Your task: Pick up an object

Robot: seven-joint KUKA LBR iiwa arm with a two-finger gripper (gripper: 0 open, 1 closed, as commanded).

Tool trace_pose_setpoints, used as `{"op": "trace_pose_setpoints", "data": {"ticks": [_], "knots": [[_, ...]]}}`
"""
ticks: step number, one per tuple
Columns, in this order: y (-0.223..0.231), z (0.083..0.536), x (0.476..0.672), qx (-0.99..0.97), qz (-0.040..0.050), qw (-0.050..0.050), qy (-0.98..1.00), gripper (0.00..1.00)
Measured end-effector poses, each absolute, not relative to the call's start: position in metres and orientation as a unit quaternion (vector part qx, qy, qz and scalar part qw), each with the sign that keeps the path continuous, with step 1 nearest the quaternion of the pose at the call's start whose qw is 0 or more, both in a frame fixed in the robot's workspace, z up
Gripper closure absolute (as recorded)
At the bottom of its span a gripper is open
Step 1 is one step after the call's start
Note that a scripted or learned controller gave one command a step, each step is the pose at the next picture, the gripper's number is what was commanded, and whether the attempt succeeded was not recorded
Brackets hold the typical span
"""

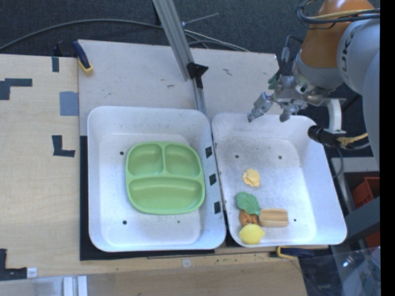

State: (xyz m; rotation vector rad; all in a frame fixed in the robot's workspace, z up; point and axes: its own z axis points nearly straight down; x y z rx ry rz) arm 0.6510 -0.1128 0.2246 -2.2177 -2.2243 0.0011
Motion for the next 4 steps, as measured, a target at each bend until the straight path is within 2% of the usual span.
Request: {"op": "trace_pose_setpoints", "data": {"ticks": [1, 3, 4], "knots": [[-0.113, 0.225, 0.651, -0.706, 0.0005, 0.000, -0.708, 0.00], [-0.102, 0.109, 0.640, -0.706, 0.0028, 0.003, -0.708, 0.00], [-0.101, 0.088, 0.639, -0.706, 0.0015, 0.000, -0.708, 0.00]]}}
